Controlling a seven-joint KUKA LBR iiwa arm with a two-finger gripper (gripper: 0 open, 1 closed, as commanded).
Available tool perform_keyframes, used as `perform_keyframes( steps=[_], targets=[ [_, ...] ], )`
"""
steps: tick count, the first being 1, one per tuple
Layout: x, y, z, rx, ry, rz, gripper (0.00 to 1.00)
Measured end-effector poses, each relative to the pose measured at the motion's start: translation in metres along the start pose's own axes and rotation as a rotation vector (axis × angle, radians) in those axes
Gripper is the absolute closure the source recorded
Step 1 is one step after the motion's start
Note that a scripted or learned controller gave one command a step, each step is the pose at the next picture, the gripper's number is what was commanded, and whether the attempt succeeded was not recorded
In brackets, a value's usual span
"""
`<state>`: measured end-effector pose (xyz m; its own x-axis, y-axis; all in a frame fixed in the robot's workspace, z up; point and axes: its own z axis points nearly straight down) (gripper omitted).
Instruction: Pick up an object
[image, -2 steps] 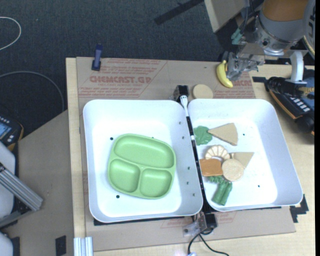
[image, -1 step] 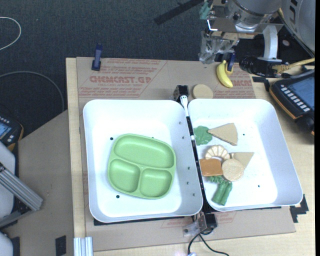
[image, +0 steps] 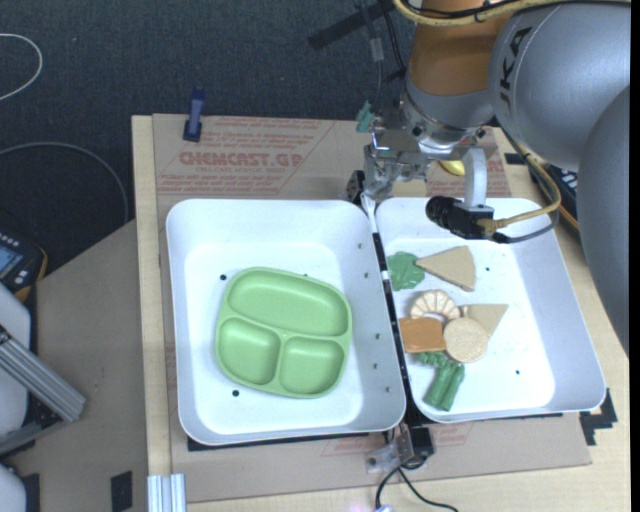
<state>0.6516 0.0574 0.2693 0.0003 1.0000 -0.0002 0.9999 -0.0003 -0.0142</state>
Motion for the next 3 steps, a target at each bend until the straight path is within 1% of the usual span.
perform_keyframes(
  steps=[1, 2, 3],
  targets=[
    [0.128, 0.014, 0.020, -0.015, 0.005, -0.012, 1.00],
    [0.171, -0.022, -0.153, -0.035, 0.010, -0.009, 1.00],
    [0.167, -0.029, -0.058, -0.004, -0.003, 0.000, 1.00]
  ],
)
